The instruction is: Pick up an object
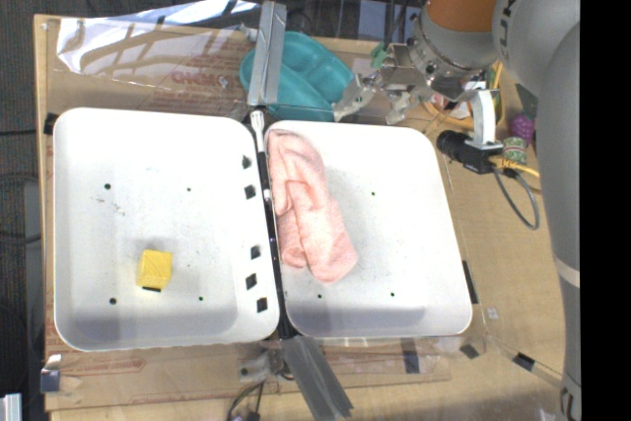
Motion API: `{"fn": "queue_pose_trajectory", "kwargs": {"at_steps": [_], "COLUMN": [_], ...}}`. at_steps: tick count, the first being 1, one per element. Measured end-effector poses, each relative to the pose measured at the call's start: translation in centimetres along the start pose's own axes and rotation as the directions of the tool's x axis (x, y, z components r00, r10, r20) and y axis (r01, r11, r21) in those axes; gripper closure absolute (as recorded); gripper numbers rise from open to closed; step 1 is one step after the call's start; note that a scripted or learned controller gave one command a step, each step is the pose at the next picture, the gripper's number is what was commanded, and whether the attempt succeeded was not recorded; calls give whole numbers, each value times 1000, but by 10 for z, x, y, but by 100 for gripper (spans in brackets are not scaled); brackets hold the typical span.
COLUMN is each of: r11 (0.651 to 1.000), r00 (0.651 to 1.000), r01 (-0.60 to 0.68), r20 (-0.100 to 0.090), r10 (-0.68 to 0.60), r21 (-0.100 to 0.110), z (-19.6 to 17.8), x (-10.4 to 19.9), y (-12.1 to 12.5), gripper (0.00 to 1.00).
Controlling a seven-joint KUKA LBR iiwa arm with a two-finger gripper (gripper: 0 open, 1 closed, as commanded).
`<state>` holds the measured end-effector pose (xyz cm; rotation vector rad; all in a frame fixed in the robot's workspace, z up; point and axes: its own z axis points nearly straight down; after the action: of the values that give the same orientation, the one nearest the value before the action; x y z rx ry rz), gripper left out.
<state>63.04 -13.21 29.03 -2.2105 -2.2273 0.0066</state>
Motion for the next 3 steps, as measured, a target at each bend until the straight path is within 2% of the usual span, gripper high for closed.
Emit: {"fn": "queue_pose_trajectory", "kwargs": {"at_steps": [1, 2, 3], "r11": [1000, 1000, 964], "r00": [1000, 1000, 964], "r01": [-19, 19, 265], "r20": [1, -1, 0], "r10": [19, -19, -265], "r21": [-1, -4, 0], "z": [32, 36, 68], "x": [-1, 20, 88], "y": [-10, 18, 27], "gripper": [0, 0, 0]}}
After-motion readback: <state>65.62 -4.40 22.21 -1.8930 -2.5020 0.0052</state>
